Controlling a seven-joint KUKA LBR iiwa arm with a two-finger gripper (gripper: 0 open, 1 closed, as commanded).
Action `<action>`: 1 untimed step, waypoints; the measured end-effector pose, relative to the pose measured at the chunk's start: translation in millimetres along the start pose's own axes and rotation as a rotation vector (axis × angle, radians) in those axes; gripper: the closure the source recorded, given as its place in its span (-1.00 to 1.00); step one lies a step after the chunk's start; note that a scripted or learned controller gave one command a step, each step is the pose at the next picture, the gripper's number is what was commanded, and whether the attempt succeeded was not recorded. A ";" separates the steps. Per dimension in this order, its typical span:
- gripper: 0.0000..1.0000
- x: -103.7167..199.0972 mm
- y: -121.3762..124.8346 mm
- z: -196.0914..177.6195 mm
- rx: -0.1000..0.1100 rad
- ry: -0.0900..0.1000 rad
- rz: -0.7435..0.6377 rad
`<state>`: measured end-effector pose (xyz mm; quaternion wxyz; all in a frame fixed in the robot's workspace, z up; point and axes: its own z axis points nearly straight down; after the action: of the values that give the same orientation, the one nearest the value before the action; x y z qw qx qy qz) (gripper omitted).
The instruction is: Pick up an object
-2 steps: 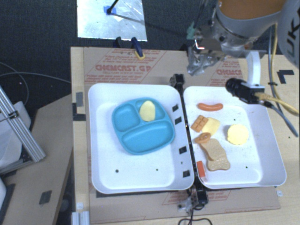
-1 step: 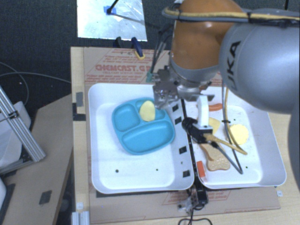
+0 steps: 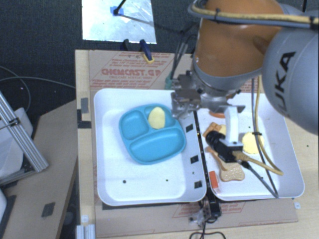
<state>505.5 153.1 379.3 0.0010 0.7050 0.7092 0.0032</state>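
Observation:
A blue divided plate lies in the left white bin. A pale yellow, egg-shaped item rests in the plate's upper right compartment. My gripper hangs low over the ridge between the two bins, just right of the plate's upper right corner and close to the yellow item. The big orange and grey wrist above hides its tip. In the right bin lie a tan toast-shaped piece, a yellow round piece and a small orange piece.
A brown cardboard sheet lies under the bins at the back, with a blue and yellow clamp on its edge. A shiny square panel lies behind it. An aluminium frame stands at the left.

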 end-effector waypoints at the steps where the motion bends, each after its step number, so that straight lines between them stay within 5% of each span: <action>1: 1.00 10.5 55.5 95.4 0.011 -0.006 0.006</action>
<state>561.5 164.3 284.2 -0.0010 0.7071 0.7071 -0.0028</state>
